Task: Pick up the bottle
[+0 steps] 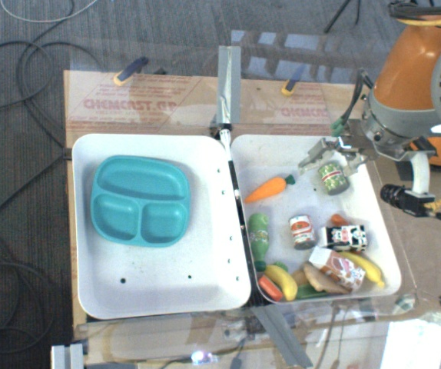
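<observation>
Tool [334, 154] hangs spread wide over the far part of the right bin [378, 206], gripping nothing. Left bin [113, 275] holds a teal tray [138, 200]. The green bottle [259, 232] lies by the right bin's left wall, well apart from the tool, below the carrot [266, 190]

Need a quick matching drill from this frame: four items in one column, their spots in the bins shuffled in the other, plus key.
Items:
1. teal divided plate
2. carrot
3. green bottle
4. small can

Places:
A. right bin, along its left wall, below the carrot
B. left bin
C. right bin, middle, left of the black-and-white carton
D. right bin, upper left, lying slantwise

Pairs: 1-B, 2-D, 3-A, 4-C
</observation>
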Available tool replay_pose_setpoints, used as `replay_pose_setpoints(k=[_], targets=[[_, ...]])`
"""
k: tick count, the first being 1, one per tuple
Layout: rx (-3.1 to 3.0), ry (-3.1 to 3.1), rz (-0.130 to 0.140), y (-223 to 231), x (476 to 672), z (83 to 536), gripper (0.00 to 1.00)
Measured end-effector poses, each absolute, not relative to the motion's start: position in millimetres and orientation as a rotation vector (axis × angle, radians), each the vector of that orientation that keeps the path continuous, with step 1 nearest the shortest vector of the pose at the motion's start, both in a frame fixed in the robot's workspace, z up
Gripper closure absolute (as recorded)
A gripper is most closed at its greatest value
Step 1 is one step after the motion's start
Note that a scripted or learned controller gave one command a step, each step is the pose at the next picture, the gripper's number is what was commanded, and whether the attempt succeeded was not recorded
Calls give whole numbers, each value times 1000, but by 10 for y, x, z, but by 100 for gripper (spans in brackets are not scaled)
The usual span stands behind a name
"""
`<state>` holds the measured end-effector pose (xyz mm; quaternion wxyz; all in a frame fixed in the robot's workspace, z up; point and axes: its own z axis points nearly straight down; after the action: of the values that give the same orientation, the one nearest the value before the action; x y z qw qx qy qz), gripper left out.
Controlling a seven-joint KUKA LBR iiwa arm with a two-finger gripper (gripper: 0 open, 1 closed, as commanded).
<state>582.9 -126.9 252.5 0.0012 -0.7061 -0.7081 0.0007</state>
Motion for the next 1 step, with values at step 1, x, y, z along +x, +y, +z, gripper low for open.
replay_pose_setpoints(k=[1], targets=[[-2290,-2145,5,-957,5299,1352,0]])
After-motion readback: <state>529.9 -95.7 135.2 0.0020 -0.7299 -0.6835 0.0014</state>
